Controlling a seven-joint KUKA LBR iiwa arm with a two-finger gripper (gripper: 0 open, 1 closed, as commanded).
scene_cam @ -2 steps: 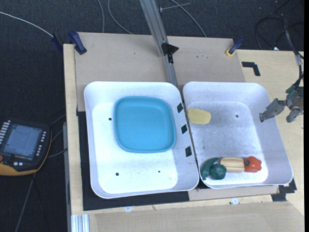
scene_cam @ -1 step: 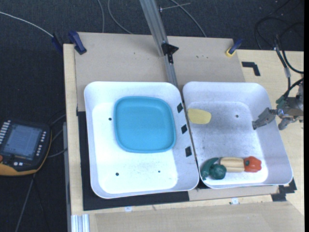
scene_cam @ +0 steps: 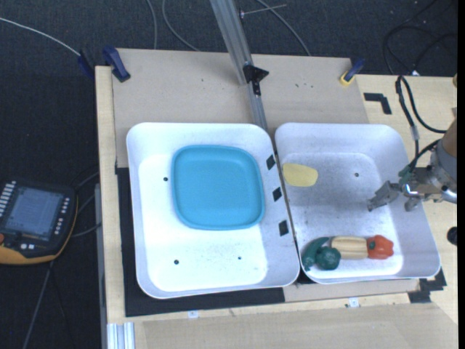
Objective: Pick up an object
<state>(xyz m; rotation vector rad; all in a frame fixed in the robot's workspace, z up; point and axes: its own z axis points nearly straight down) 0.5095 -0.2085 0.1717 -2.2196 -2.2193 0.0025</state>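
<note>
The tabletop (scene_cam: 189, 75) is a pale wooden board that fills most of the frame, with dark carpet and loose cables around it. A blue clamp (scene_cam: 116, 64) grips its upper left corner and a yellow-and-blue clamp (scene_cam: 352, 70) sits near its upper right.

Two shallow white bins lie side by side across the middle. The left bin (scene_cam: 149, 264) carries a square turquoise plate (scene_cam: 216, 187), which sits toward its upper centre. The right bin (scene_cam: 341, 144) holds the smaller things. A metal pole (scene_cam: 231, 27) slants down from the top of the frame and ends at the seam between the bins.

At the left edge of the frame, on the floor, lies a control pendant (scene_cam: 33, 220) with a screen.

The hand (scene_cam: 392, 195) comes in from the right edge at mid-height, over the right side of the right bin. Its two fingers are spread apart and nothing sits between them.

Along the lower edge of the right bin lie a green round object (scene_cam: 322, 256), a tan wooden cylinder (scene_cam: 350, 247) touching it, and a red piece (scene_cam: 380, 247) at the cylinder's right end. A flat yellow piece (scene_cam: 300, 174) rests near the bin's upper left, well apart from those three.
</note>
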